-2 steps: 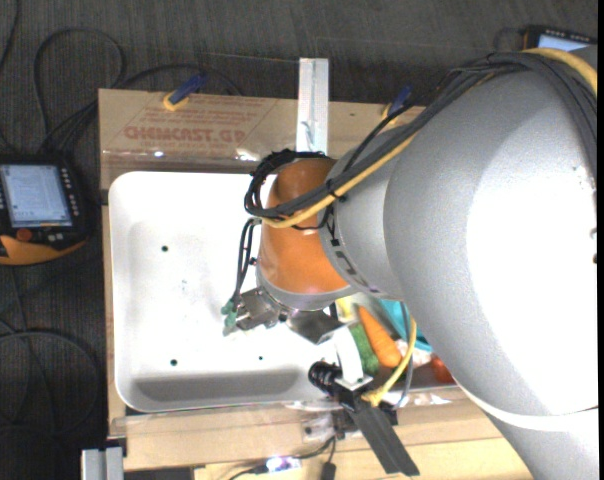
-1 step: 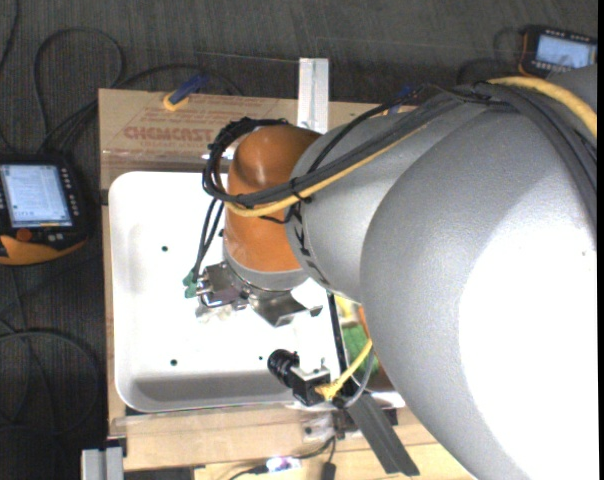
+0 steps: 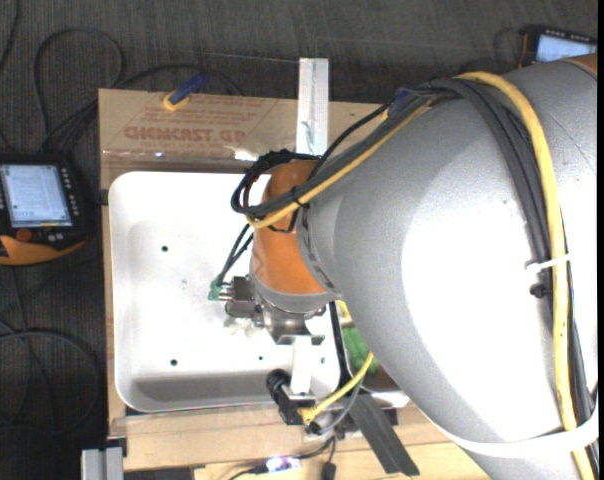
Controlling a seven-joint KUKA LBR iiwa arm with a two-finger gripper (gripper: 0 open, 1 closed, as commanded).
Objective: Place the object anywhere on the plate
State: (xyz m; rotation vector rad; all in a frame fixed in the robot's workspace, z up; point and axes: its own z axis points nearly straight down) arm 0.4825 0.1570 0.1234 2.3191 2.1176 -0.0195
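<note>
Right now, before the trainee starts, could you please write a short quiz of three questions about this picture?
1. True or false: the orange band of the arm is above the white bin.
2. What lies on the floor left of the bench? A) a handheld controller with a screen B) a broom C) a bucket
3. Fill in: the board behind the bin, printed with red letters, is made of ____.

Key: 1 true; 2 A, the controller; 3 cardboard.
</note>
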